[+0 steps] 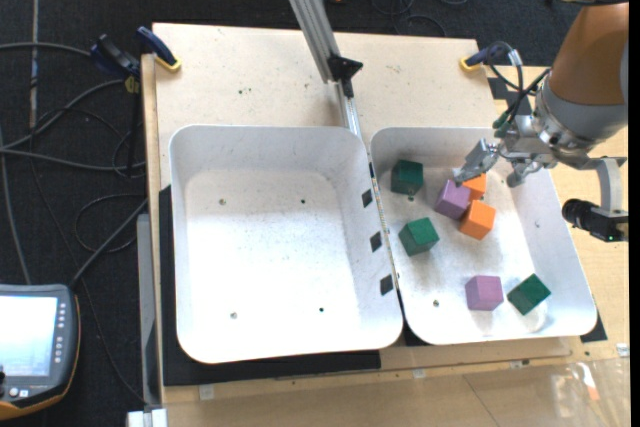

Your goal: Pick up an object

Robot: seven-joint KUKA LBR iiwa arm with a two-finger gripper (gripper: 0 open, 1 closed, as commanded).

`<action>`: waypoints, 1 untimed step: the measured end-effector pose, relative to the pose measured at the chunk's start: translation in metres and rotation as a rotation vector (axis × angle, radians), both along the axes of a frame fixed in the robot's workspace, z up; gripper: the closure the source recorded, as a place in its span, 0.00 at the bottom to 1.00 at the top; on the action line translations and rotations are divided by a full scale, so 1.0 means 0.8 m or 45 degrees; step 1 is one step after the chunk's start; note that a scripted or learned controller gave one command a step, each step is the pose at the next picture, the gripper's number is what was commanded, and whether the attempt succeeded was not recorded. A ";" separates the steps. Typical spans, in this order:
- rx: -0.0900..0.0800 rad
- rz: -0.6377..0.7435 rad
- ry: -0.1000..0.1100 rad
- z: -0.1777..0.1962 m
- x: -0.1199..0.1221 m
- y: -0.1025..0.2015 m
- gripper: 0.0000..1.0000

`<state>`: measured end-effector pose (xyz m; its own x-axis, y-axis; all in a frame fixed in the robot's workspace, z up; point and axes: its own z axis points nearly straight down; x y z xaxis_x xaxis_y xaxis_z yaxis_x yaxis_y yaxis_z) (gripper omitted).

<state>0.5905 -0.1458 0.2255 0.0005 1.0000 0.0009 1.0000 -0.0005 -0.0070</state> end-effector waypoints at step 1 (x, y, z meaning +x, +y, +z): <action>-0.001 -0.001 -0.002 -0.061 0.006 -0.008 0.00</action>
